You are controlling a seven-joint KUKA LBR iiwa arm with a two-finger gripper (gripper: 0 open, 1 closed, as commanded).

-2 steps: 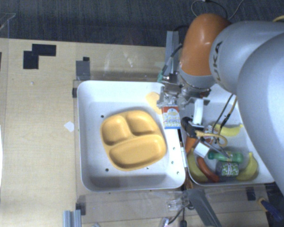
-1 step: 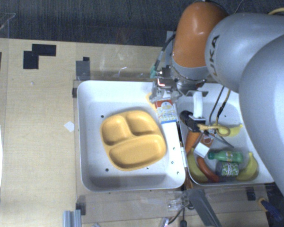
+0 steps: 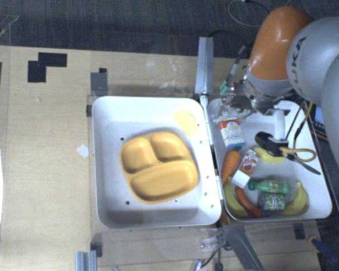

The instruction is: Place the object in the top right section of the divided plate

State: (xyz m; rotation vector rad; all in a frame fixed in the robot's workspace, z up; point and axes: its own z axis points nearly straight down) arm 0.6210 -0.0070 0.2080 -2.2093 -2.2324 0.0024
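The yellow divided plate lies in the left bin, with two small sections at the back and one long section at the front. Nothing lies in its top right section. My gripper hangs over the back left corner of the right bin, just above a small white and orange carton. The wrist hides how the gripper meets the carton. A pale yellow disc rests on the left bin's floor, behind the plate's right corner.
The right bin is crowded: a carrot, a small red and white bottle, a green bottle, a red pepper and bananas. A metal post stands behind the divide between the bins.
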